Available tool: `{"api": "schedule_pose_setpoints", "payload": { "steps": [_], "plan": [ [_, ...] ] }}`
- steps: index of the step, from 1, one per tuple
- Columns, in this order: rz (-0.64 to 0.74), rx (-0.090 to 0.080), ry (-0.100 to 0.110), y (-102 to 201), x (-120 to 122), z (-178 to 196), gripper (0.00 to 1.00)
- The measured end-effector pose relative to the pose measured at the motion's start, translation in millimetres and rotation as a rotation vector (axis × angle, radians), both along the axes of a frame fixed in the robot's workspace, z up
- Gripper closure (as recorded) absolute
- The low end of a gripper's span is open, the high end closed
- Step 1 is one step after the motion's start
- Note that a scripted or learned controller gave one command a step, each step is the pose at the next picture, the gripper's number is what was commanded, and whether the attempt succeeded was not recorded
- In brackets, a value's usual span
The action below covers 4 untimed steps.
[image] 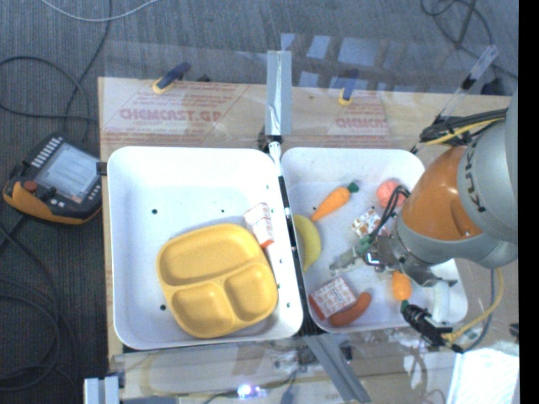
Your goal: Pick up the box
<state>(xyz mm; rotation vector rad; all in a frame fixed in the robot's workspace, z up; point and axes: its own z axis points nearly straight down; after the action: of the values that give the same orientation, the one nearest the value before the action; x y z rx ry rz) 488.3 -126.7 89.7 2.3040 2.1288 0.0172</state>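
The table (126,99) is carrying two shallow white bins side by side. The left bin (143,192) is holding a yellow divided tray (217,278), which is lying toward the near right part of the bin. A small red-and-white packet (260,221) is leaning against the right wall of that bin, just beside the tray's far right corner.

The right bin (337,168) is holding several items. The box (333,295), small and flat with red and white print, is lying near the bin's front left corner. A red sausage-shaped toy (351,309) is lying just beside it, touching or nearly touching its near right edge. A yellow-green fruit (308,239) is resting against the left wall. An orange carrot (333,200) with a green top is lying toward the far middle of the bin. A pink item (388,194) is sitting near the far right, partly covered by the arm. A small printed packet (367,221) is lying between the carrot and the gripper.

The grey arm with the orange band (438,204) is reaching in from the right over the right bin. The gripper (364,255) is hanging over the bin's middle, to the right of the fruit and beyond the box, apart from it. Whether it is open or closed cannot be told. A small orange item (401,286) is showing just below the wrist.

A handheld control pendant (55,181) is lying on the floor left of the table.
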Motion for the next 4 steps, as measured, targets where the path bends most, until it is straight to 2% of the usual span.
{"api": "schedule_pose_setpoints", "payload": {
  "steps": [1,2,3,4],
  "plan": [
    [0.004,-0.012,-0.005,30.4,0.1,0.6,0.00],
    [-0.077,-0.008,-0.008,31.4,1.0,0.6,0.00],
    [-0.077,-0.008,-0.005,31.2,0.7,9.5,1.00],
    [-0.077,-0.008,-0.005,31.2,0.6,9.4,0.00]
  ]
}}
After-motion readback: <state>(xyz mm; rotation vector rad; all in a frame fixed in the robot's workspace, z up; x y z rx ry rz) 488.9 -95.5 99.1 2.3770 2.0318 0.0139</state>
